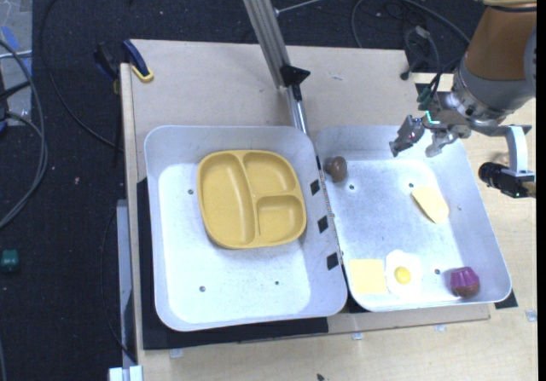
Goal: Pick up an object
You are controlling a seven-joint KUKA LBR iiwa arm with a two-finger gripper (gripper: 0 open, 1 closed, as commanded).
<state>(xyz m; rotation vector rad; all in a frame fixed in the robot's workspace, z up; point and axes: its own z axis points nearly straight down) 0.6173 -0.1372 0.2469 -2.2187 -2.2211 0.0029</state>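
Note:
My gripper point(420, 141) hangs over the back right part of the right bin point(478, 200), its two fingers spread apart with nothing between them. Below it in the bin lie a pale yellow wedge point(430, 203), a small brown round object point(337, 168) near the bin's left wall, a yellow square slice point(368, 276), a fried egg point(403, 272) and a purple object point(464, 281) along the front.
The left bin point(171, 285) holds a yellow divided plate point(252, 198). A metal pole point(264, 17) slants up from between the bins. Cables lie on the dark floor behind the bench.

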